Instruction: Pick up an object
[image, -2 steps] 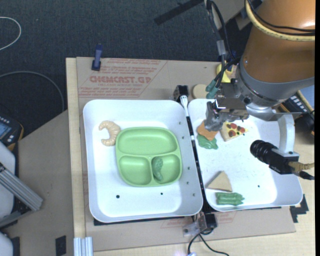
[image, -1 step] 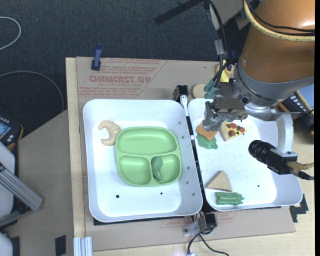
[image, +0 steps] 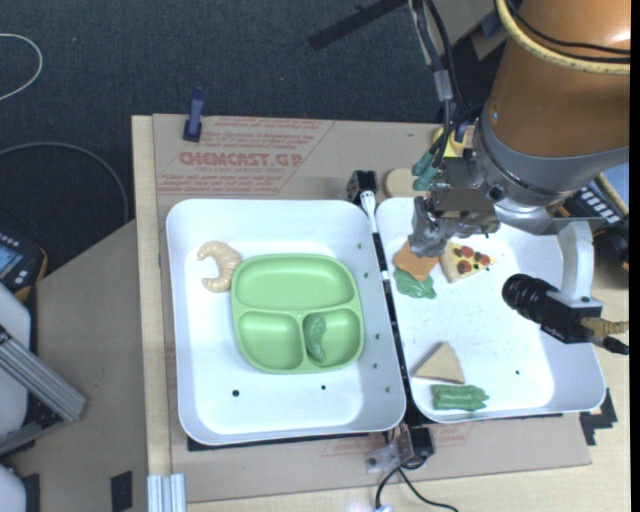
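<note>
2 white bins are seen side by side on the table (image: 150, 300). In the left bin (image: 190, 330), 1 green divided plate (image: 295, 310) is set, with 1 green pickle-like piece (image: 317, 338) in its lower right compartment and 1 tan croissant (image: 218, 264) just beside it. In the right bin (image: 560, 370) are counted 1 pizza slice (image: 466, 262), 1 orange piece (image: 412, 265), 1 green leafy piece (image: 416, 286), 1 tan wedge (image: 440, 364) and 1 green vegetable (image: 459, 397). The end effector (image: 428, 240) is lowered at the orange piece; whether it is clenched or released cannot be told, since the tips are blurred.
</note>
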